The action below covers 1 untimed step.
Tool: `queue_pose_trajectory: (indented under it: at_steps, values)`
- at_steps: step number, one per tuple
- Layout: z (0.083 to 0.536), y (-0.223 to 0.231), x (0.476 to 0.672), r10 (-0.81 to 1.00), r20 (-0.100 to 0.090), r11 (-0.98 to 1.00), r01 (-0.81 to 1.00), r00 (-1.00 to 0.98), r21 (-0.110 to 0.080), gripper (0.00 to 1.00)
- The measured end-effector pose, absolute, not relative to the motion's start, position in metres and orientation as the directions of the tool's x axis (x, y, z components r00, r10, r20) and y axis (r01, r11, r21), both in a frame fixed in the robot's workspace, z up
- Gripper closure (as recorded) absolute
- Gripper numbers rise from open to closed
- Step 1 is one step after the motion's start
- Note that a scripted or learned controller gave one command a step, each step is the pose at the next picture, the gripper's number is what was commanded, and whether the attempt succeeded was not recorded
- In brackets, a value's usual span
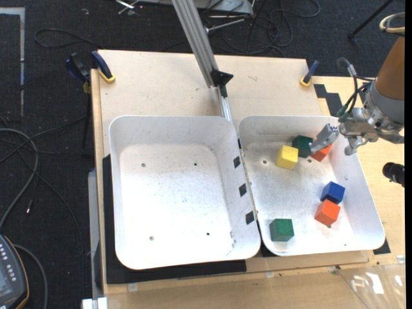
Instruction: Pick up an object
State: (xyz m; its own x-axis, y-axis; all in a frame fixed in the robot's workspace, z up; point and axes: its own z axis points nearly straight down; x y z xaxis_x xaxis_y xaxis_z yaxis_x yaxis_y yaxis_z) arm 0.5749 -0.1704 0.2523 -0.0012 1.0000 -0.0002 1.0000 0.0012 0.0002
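Note:
The right bin (360, 237) holds several small blocks. A yellow block (288, 156), a dark green block (302, 144) and an orange-red block (320, 151) cluster near its far side. A blue block (333, 192) and an orange block (327, 212) lie toward the right wall, and a green block (281, 229) sits near the front edge. My gripper (339, 140) hangs over the bin's far right part, open, with its fingers spread. Its left finger (325, 136) overlaps the orange-red block in this view. Nothing is between the fingers.
The left bin (129, 172) stands beside the right one, sharing a raised middle wall (241, 179). A slanted metal pole (199, 37) crosses above the bench's far side. Clamps (103, 69) (309, 73) grip the bench's far corners. Cables lie on the dark floor.

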Motion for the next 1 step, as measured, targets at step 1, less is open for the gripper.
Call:
queue_pose_trajectory:
  at_steps: [1]
  values:
    - [0.3176,-0.1269,0.5978,1.0,-0.001,0.008,1.0,-0.008,0.009,0.0]
